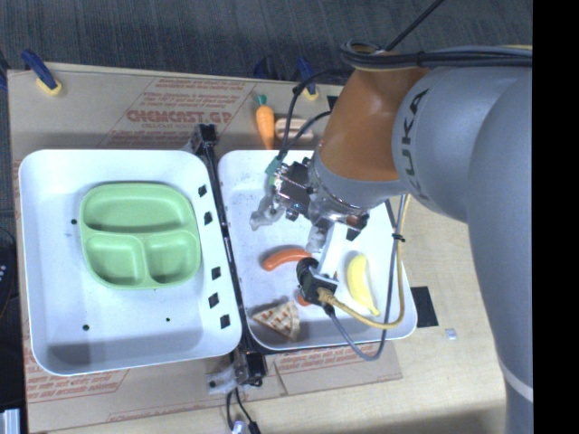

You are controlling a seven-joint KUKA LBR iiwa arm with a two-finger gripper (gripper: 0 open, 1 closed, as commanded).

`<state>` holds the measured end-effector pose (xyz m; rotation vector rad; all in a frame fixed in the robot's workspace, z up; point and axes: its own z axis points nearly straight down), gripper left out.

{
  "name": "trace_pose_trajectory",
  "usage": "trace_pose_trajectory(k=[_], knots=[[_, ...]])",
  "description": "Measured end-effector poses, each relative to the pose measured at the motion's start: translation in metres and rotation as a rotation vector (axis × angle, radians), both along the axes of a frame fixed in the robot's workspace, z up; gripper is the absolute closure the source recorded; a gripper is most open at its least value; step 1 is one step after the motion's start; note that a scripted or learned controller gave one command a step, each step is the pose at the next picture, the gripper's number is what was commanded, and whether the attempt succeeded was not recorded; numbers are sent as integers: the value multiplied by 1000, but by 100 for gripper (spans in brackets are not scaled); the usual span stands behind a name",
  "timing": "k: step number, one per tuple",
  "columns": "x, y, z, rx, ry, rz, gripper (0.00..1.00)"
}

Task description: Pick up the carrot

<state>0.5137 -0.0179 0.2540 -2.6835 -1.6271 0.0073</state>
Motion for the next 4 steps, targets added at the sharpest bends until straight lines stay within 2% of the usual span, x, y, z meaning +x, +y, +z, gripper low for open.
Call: trace_pose_trajectory(k=[1,2,3,4], knots=[[51,-73,-139,0,4,-205,0],[-21,-78,-163,1,2,-264,0],[36,-172,-145,0,-1,-425,0],[36,-172,-135,2,3,-421,100]])
